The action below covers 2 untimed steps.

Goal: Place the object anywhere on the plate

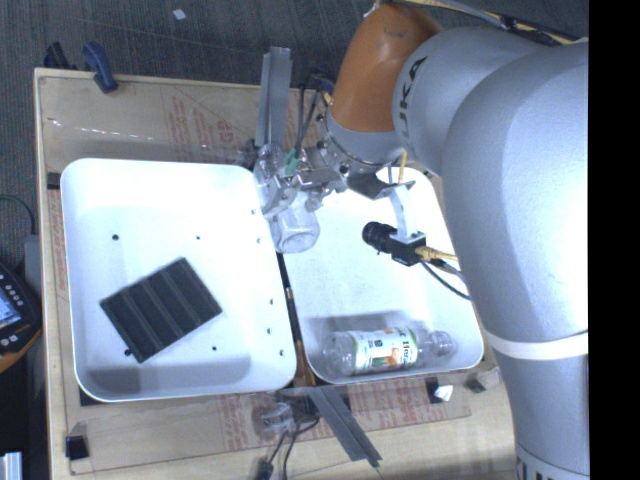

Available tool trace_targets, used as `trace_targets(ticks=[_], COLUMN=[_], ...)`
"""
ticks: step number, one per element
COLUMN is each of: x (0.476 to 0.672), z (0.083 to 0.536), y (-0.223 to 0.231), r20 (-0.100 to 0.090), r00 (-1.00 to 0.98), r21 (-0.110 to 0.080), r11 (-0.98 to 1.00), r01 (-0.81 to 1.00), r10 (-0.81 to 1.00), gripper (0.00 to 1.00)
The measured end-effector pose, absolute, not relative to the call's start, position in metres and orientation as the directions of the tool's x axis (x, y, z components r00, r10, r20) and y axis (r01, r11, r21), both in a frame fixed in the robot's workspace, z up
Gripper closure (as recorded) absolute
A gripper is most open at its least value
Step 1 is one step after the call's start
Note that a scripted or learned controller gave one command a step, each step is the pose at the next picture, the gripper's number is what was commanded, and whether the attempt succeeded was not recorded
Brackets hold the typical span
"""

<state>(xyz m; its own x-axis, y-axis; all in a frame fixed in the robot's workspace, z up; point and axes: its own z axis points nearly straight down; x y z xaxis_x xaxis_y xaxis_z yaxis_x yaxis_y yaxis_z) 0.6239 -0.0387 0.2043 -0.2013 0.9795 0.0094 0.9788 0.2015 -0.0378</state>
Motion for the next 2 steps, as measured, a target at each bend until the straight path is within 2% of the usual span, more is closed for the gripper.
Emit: trace_targets(ticks=[1,2], x=[0.626,0.603], z=[0.246,0.191], y=[-0.025,-0.055], r20=[0.001,0.001], r00=[-0.26,-0.33], r21=[-0.002,-0.003], r11=[0.26,0.33], r01=[0.966,0.944], r10=[0.966,0.944], gripper=[1.0,1.0])
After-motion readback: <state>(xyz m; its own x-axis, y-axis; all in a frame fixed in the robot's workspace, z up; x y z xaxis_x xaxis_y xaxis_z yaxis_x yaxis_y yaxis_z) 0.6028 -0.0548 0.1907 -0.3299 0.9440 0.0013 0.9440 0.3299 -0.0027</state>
